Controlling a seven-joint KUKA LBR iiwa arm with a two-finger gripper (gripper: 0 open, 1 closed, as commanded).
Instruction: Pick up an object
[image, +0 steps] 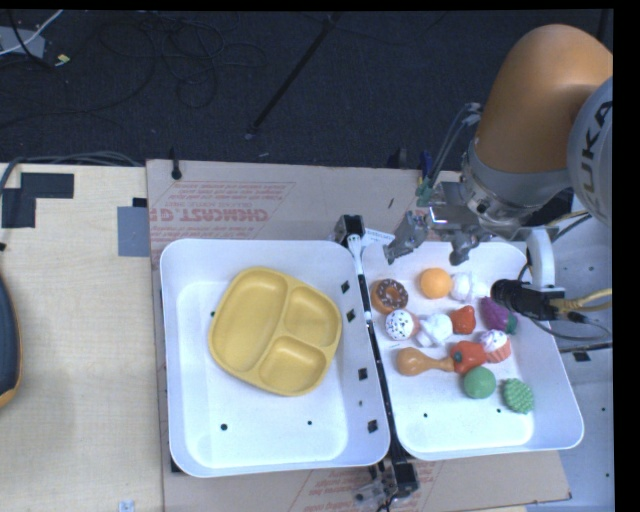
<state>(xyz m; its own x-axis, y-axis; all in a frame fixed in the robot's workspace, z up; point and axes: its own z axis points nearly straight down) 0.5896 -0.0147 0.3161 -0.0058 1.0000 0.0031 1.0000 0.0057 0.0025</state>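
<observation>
While my arm reaches in from the right, the left bin (190, 330) carries one yellow divided plate (275, 329), lying flat toward its far-right part, its three compartments bare. Just right of it, the two bins meet at a dark divider strip.

Right bin (470, 430): all items cluster in its far half. By the left wall sit a brown donut (389, 294) and, just nearer, a white speckled ball (400, 324). A tan drumstick-shaped piece (423, 361) lies below those, pointing right. An orange ball (435, 283) rests near the far edge, a small white piece (461, 287) touching its right side. A red piece (462, 320) and a red-orange item (466, 354) follow, then a green ball (479, 383), a purple piece (496, 313), and a green textured item (518, 396) nearest the right edge.

My end effector (437, 243) hovers over the far edge of the right bin, above the orange ball, fingers spread wide with nothing between them.
</observation>
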